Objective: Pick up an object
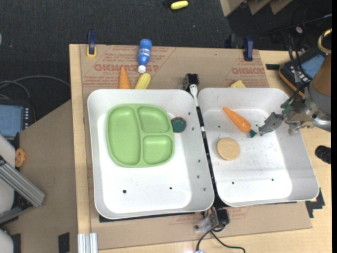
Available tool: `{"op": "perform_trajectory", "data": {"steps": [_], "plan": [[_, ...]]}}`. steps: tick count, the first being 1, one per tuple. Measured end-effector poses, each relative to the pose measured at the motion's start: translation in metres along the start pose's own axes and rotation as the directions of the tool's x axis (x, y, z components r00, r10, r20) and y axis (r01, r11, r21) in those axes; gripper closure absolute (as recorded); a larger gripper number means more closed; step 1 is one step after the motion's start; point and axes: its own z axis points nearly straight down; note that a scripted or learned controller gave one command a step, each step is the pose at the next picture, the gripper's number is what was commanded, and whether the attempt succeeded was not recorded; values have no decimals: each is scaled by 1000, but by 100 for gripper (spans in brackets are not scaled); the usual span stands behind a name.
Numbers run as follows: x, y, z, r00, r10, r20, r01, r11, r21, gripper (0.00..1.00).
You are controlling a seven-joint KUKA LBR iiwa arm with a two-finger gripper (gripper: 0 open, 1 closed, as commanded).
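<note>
A tan round disc (228, 148) lay in the right bin (295, 188) nearest the camera, with an orange carrot (237, 119) just beyond it at twelve o'clock. At three o'clock from the carrot, close beside its tip, hovered the gripper (261, 129); whether it was wide or narrow could not be told. The left bin (137, 194) held a green divided plate (140, 135).

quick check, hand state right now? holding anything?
Hand: low in the right bin, tip just beside the carrot; open or closed cannot be told, nothing visibly held.
</note>
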Motion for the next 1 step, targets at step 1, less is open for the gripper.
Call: {"op": "perform_trajectory", "data": {"steps": [1], "plan": [[21, 55, 122, 1000, -4, -2, 4, 1000, 3, 0]]}}
